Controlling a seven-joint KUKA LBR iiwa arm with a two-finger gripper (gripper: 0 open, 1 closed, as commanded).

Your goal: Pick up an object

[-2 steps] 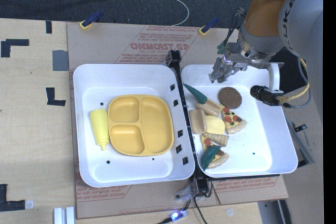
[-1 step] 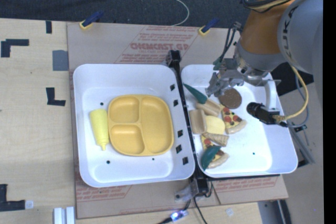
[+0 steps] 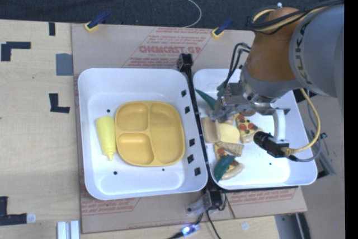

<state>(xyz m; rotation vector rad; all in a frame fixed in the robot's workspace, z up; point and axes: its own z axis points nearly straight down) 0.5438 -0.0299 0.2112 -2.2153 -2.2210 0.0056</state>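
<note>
Grey metal hand (image 3: pixel 221 108) hangs low over the L side of the R shallow white bin (image 3: pixel 267 172), just by the divide btwn bins; can't tell whether it's clenched or released, nothing seen grasped. Directly below/beside it, a cluster of toy food: tan bread-like piece (image 3: pixel 209 130), pale yellow cheese-like wedge (image 3: pixel 229 133) touching it, red-dotted pizza slice (image 3: pixel 245 125) just R of the wedge. Dark green leaf-shaped item (image 3: pixel 205 98) near the bin's L wall, toward the far edge. Green-and-tan item (image 3: pixel 226 167) at the near L corner. L shallow white bin (image 3: pixel 89 92) holds a yellow divided plastic plate (image 3: pixel 150 132) approx. centre, w/ a yellow squeeze bottle (image 3: pixel 106 136) just by its L edge. Both bins sit on a brown cardboard sheet (image 3: pixel 162 47) on the tabletop (image 3: pixel 33 120).
</note>
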